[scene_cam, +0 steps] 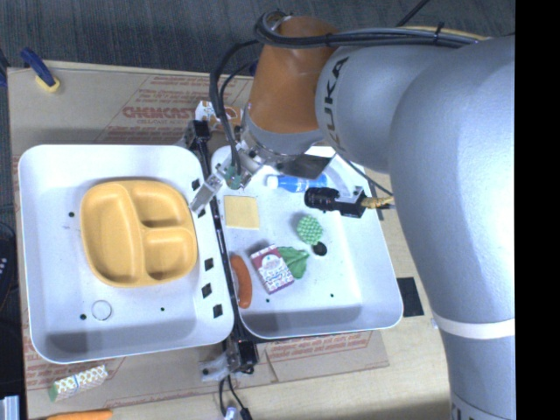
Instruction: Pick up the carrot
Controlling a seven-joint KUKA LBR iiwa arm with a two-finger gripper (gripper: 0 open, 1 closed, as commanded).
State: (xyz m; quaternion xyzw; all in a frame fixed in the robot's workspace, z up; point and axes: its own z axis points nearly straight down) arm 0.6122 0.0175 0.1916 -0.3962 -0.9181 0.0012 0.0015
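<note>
Looming grey arm [437,147] hanging its pincer [229,175], grip state impossible to tell, well above-behind the carrot [241,280], not yet reaching it.

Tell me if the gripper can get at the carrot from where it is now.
Probably yes. The carrot lies uncovered along the right bin's left wall; nothing sits over it, though that wall crowds one side. The gripper hovers farther back.
</note>
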